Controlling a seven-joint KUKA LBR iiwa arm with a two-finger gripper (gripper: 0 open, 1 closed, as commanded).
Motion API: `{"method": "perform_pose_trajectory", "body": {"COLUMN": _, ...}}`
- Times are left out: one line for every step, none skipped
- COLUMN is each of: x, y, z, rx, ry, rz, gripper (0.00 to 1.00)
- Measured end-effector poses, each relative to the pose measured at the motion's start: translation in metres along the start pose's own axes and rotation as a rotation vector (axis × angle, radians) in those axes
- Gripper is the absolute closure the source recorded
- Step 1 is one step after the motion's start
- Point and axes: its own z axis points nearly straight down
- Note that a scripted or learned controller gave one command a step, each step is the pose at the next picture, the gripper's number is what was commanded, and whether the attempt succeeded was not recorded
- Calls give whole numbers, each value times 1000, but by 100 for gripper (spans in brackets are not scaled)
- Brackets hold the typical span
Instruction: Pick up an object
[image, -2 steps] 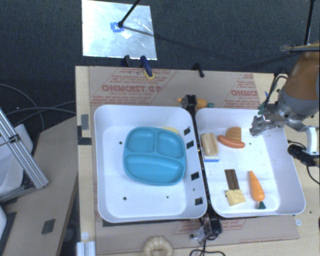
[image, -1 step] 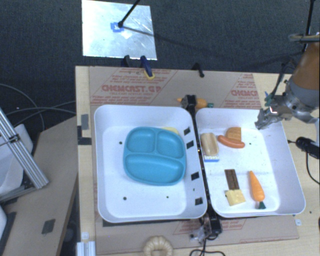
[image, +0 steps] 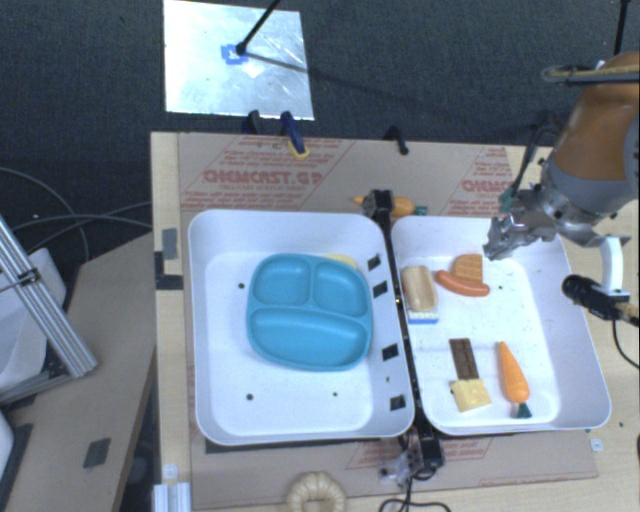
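Gripper (image: 503, 243) hovering over right bin (image: 560, 400) upper edge, finger state impossible to tell, sausage (image: 462, 286) lying just beside it, carrot (image: 513, 374) sitting nearer front, blue tray (image: 308, 310) resting in left bin (image: 215, 300)

Single arm (image: 598, 140), entering from the right edge of the camera view near the top. The orange band forms the broad upper segment; below it a grey wrist section narrows and angles down and to the left. The gripper (image: 502, 243) sits at the lower left end of the wrist, its dark fingers pointing downward and slightly left. The fingertips appear close together, with nothing visible between them, though their exact spacing is too small and dark to judge. A dark cable runs along the wrist's upper side.
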Motion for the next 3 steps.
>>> {"method": "perform_pose_trajectory", "body": {"x": 40, "y": -5, "z": 2, "rx": 1, "ry": 0, "rz": 0, "gripper": 100}}
{"method": "perform_pose_trajectory", "body": {"x": 36, "y": -17, "z": 14, "rx": 1, "ry": -2, "rz": 8, "gripper": 100}}
{"method": "perform_pose_trajectory", "body": {"x": 50, "y": -14, "z": 8, "rx": 1, "ry": -1, "rz": 3, "gripper": 100}}
